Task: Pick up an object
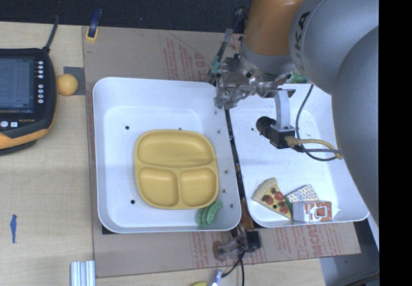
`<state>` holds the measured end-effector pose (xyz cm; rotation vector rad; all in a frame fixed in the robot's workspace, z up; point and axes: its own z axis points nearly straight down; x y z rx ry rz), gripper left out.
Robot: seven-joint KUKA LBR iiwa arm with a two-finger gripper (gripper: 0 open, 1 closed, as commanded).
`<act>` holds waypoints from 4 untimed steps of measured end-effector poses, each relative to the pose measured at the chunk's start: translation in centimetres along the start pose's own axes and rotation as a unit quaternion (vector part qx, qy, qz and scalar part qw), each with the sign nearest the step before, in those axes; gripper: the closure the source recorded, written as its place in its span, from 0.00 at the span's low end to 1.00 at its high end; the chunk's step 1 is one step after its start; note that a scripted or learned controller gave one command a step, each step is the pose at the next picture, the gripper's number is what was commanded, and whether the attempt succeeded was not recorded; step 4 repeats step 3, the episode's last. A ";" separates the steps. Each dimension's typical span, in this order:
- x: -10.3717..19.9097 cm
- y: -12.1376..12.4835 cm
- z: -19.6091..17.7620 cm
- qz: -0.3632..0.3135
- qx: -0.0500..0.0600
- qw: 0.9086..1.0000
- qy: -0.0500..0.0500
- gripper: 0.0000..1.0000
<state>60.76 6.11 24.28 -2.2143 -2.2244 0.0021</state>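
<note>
Camera view: gripper (226, 95) down low at the far end of the seam between the two bins, hanging right over the dividing rims. Open or closed? Cannot tell from here, with the tip lost in dark metal and cables. No visible contact with any of the loose items.

Over in the left bin (103, 149): yellow plate (174, 169), three compartments, lying flat in the middle. Small green piece (209, 214) tucked into the near right corner, just beside the plate's edge.

Across in the right bin (302, 172): pizza slice (273, 198), pale crust and red dots on top, lying flat near the front. Just beside it, a striped packet (301, 193) and a small orange and white carton (313, 211), bunched close together, well apart from the gripper.

Out on the bench to the left: handheld screen (22, 101) and a yellow ball (67, 84).
</note>
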 end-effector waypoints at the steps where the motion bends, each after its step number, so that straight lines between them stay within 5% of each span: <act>1: 8.6 1.3 2.6 -0.001 0.000 1.000 -0.001 1.00; 2: 11.8 4.9 7.7 0.000 0.000 1.000 -0.001 1.00; 3: 13.0 -0.5 7.5 -0.001 0.001 1.000 -0.001 1.00; 4: 13.0 -0.5 7.5 -0.001 0.001 1.000 -0.001 1.00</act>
